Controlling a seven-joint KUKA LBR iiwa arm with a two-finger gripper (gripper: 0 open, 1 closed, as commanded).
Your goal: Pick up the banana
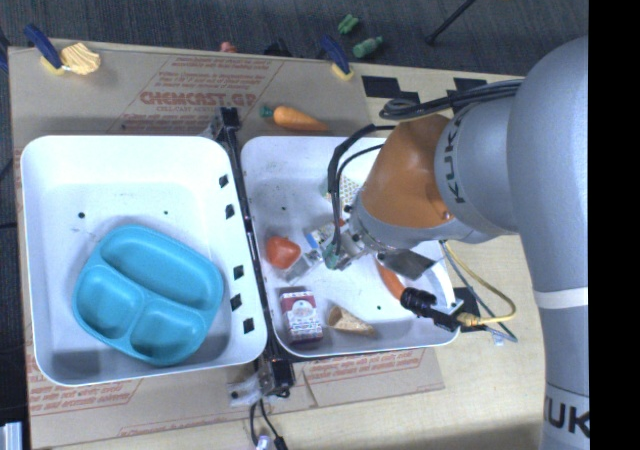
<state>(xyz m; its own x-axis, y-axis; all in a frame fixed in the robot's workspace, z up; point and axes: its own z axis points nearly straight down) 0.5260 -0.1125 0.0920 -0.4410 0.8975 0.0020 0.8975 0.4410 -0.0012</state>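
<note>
— Here, the claw (335, 250) hangs low inside the right bin (300, 153); spread or pressed together, I cannot tell. And the banana?
— I cannot place it; the arm (410, 188) may hide it. Best lift clear, locate it, then descend centred.

"CHEMCAST GP" is printed in red on the cardboard sheet (200, 88); "KUKA" lettering runs along the grey arm (455, 163).

Bright even overhead light, glare whitening the bins (60, 168), soft shadows, slightly grainy
</note>
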